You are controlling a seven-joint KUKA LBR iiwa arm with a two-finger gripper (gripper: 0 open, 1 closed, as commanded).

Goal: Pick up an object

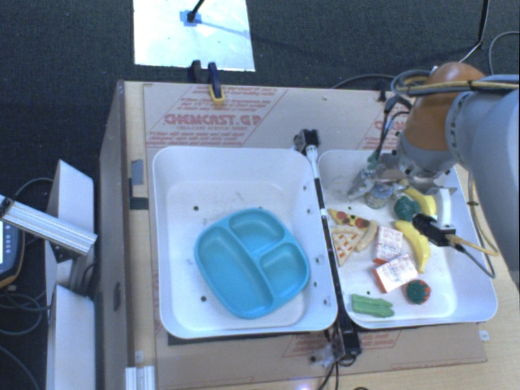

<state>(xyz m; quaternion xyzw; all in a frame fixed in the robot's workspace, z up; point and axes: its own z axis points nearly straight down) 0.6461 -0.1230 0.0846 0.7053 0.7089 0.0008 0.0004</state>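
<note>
My gripper (368, 187) hangs low over the far left corner of the right bin (479, 299), on the grey arm with its orange band (443, 108). A small greyish object (379, 199) lies right under it; whether it is held is hidden. Toy foods lie in this bin: a pizza slice (348, 218), a waffle wedge (344, 243), two red-and-white boxes (388, 244) (396, 272), a banana (415, 243), a dark green ball (405, 208), a green pickle (372, 305) and a red-and-green berry (418, 292).
The left bin (183, 185) holds a blue divided plate (252, 261). A ridge (323, 234) separates the two bins. A second yellow piece (424, 201) lies beside the green ball, close to the arm. Cables trail behind the right bin.
</note>
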